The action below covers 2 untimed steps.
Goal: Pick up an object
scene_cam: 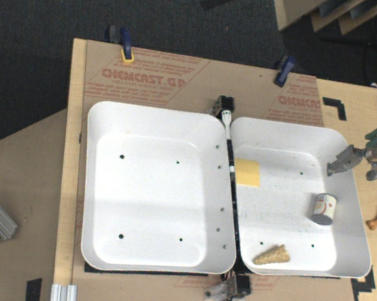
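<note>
**Three loose objects, gripper at the far rim**

Brown board covers the bench [184,77], and two white bins sit on it side by side, clamped at the back, we judge so they cannot slide when the arm pushes into them.

We count three candidates for the pick, all in the right bin [342,235]. A small grey and white can [323,208] lies on its side toward the right wall. A yellow pad [247,173] lies flat near the divider between the bins, and a tan wedge [272,255] rests close to the front rim. They lie well apart from one another, so we judge each could be approached without knocking the rest. The left bin [93,168] has dark dots on its floor.

Our gripper [344,162] hangs over the right bin's back right corner, reaching in from the right edge. It is near the can but apart from it, and we see nothing held. How wide it stands we cannot tell; the tip is small and dark against the rim.

We judge the pick has not begun. The can is the nearest target, though it may roll if nudged.
</note>
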Motion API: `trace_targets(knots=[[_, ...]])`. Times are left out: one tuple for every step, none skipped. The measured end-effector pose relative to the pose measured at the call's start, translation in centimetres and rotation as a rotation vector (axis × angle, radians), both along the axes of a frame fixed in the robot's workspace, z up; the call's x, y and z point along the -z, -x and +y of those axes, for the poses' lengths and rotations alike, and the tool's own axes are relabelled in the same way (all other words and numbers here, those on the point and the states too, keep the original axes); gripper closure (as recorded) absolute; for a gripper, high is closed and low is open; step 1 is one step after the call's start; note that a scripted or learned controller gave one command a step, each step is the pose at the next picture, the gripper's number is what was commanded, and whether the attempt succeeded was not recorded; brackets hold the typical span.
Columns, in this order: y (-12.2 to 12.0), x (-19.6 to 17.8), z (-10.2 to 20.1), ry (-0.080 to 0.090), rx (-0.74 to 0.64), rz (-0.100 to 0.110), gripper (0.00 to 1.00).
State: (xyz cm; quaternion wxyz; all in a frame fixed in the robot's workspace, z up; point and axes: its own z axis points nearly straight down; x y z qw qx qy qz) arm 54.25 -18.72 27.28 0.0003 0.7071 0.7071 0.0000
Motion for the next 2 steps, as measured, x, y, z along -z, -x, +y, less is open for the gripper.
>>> trace_targets(knots=[[3.2, -9.0, 2.7, 0.002, -0.003, -0.011, 0.00], [1.8, -27.3, 3.9, 0.006, -0.003, -0.022, 0.00]])
